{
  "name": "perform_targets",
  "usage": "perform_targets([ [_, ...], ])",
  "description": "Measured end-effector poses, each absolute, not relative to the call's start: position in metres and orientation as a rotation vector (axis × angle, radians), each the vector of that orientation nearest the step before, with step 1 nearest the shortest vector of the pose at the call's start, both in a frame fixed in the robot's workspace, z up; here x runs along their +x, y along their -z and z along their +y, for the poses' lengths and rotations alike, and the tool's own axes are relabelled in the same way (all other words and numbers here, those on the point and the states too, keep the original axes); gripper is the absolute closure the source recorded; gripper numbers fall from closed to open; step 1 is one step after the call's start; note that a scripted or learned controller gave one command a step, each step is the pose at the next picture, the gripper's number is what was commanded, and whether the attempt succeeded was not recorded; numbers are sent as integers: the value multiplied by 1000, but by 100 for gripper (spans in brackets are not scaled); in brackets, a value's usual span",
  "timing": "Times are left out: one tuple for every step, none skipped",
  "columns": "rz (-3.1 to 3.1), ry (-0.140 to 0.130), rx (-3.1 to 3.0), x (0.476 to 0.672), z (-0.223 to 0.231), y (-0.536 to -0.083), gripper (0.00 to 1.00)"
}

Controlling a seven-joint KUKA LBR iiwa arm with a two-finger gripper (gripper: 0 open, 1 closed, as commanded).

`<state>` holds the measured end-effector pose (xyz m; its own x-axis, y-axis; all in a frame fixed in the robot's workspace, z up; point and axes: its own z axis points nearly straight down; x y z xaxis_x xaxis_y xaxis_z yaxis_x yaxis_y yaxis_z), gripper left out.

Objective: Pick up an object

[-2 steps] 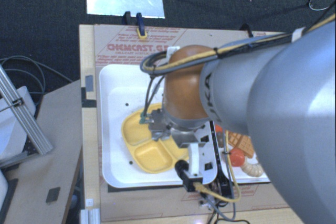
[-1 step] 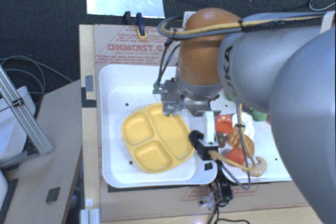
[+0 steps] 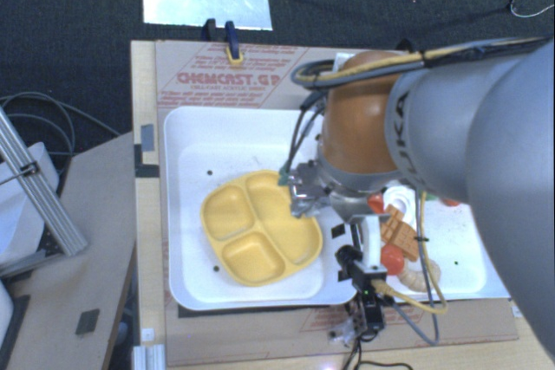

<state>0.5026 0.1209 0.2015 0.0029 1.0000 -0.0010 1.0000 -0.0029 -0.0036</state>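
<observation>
A yellow divided plate (image 3: 251, 234) with three compartments lies in the left white bin (image 3: 186, 186). My gripper (image 3: 299, 199) hangs low over the plate's right rim, beneath the orange band of the wrist. Whether it touches the plate is hidden by the wrist. In the right bin (image 3: 468, 269) a brown waffle-like piece (image 3: 399, 230), a red piece (image 3: 392, 257) and a beige piece (image 3: 422, 275) lie close together, partly covered by the arm.
The grey arm (image 3: 486, 152) covers most of the right bin. A small white round thing (image 3: 399, 197) and an orange-red bit (image 3: 375, 204) sit beside the wrist. Cardboard (image 3: 225, 74) lies behind the bins. Bare bin floor shows left of the plate.
</observation>
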Motion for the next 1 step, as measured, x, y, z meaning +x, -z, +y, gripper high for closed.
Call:
perform_targets([
  [-2217, 3, -2230, 487, 33, -240, 100],
])
